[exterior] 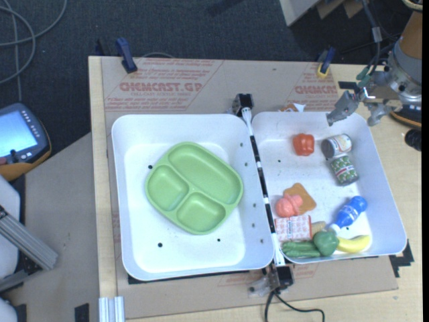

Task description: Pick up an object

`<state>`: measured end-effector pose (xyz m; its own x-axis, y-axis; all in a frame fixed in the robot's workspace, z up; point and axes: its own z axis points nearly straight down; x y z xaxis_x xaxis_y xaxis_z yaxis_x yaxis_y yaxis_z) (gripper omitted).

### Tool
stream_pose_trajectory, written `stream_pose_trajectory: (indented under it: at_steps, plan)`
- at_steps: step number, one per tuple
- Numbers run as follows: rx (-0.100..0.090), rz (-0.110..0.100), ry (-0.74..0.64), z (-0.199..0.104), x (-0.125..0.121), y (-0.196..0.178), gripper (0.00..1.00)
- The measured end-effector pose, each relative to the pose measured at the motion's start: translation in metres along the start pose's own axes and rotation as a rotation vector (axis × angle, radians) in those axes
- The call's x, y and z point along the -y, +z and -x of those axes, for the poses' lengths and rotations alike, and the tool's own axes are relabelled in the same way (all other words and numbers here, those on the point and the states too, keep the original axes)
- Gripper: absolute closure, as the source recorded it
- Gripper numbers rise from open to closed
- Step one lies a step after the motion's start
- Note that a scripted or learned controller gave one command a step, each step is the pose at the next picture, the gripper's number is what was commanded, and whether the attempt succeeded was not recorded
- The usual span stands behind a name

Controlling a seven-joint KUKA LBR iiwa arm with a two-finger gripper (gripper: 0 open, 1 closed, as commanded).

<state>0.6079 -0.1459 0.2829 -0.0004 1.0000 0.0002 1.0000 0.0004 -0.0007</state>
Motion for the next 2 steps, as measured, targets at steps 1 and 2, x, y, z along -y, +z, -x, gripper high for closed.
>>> stream_pose_trajectory:
  at_steps: [1,2]
  plan:
    - [-0.001,-0.011,0.005,0.061,-0.021,0.132,0.0]
    - [-0.002,-0.008,0.001,0.055,-0.008,0.201,0.0]
